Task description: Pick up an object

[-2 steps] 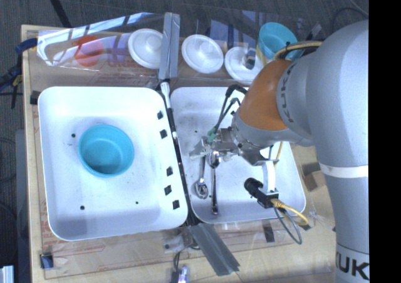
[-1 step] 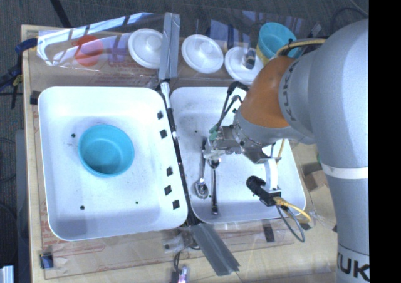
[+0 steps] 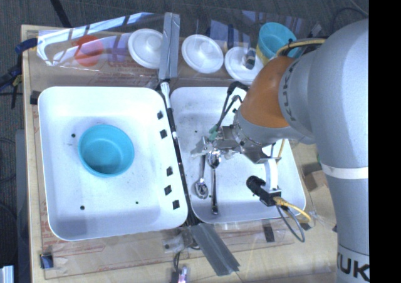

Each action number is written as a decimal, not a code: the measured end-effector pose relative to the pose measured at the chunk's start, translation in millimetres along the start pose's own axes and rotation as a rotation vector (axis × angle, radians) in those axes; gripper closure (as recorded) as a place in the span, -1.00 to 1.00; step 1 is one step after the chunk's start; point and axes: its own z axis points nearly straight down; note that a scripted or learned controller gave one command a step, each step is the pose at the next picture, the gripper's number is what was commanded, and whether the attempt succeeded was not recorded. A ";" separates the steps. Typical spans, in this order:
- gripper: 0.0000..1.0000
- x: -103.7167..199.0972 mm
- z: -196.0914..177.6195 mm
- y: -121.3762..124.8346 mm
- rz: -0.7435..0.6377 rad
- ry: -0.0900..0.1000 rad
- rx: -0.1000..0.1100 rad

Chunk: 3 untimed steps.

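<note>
End effector (image 3: 213, 147) low in the right bin (image 3: 288, 175), directly over the upper ends of a spoon (image 3: 202, 185) and a second slim metal utensil (image 3: 213, 191) lying side by side on the bin floor. Whether it is open, closed or gripping cannot be told. Judged step: descent onto the cutlery, grasp unconfirmed; the next move calls for closing on one handle, then a straight lift. The divider between the bins lies just left; open floor remains toward the right wall. The left bin (image 3: 62, 206) holds a blue bowl (image 3: 106, 150), well apart.
</note>
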 end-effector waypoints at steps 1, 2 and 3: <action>-1.00 -12.4 28.6 16.3 -0.076 0.001 -0.004; 1.00 -12.5 18.9 17.2 -0.080 -0.004 -0.011; 1.00 22.4 -99.4 78.9 -0.305 0.003 -0.002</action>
